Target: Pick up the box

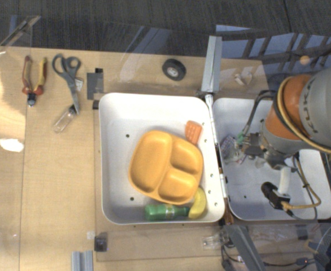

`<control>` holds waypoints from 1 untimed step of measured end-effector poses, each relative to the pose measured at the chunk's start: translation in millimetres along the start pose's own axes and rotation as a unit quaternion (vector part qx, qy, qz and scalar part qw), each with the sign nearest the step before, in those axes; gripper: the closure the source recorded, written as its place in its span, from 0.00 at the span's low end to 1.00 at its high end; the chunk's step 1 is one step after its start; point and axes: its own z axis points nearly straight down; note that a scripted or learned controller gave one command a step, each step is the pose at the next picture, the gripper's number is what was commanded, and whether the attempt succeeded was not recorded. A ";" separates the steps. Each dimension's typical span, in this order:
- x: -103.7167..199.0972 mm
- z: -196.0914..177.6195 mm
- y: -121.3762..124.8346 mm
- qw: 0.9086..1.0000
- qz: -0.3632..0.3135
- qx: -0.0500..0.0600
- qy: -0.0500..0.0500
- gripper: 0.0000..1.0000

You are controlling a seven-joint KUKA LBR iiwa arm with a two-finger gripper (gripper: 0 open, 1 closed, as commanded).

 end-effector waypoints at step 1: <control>5.1 13.1 35.5 0.998 -0.068 0.005 0.001 0.00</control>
